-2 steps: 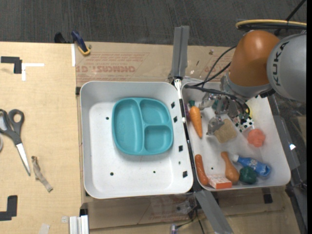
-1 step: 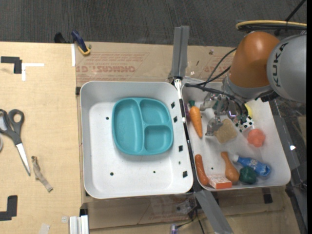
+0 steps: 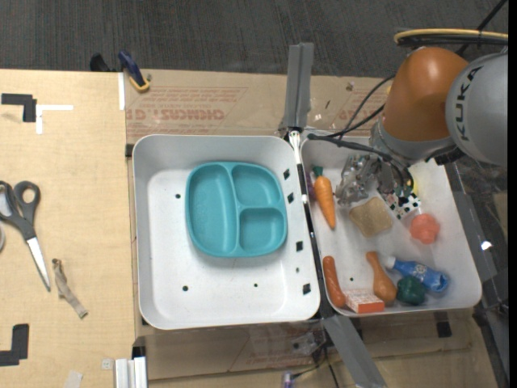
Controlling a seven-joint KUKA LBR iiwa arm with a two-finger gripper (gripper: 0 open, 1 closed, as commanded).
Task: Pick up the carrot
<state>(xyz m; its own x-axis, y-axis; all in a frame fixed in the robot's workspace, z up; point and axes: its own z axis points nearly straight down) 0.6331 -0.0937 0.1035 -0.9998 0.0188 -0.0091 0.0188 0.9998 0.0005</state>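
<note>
The carrot (image 3: pixel 325 200), orange with a green stub at its far end, lies along the left wall of the right bin (image 3: pixel 460 217). My gripper (image 3: pixel 355 186) hangs low over that bin just right of the carrot, under the grey arm with its orange band (image 3: pixel 424 91). Nothing shows between the fingers, whose state is hidden by the metal wrist parts.
The left bin (image 3: pixel 157 265) holds a teal divided plate (image 3: pixel 237 208). Around the gripper lie a tan sponge (image 3: pixel 371 216), a checkered die (image 3: pixel 409 205), a pink ball (image 3: pixel 425 229), a hot dog (image 3: pixel 333 281), a chicken drumstick (image 3: pixel 380 276), a blue bottle (image 3: pixel 420 275). Scissors (image 3: pixel 26 225) rest on the bench at left.
</note>
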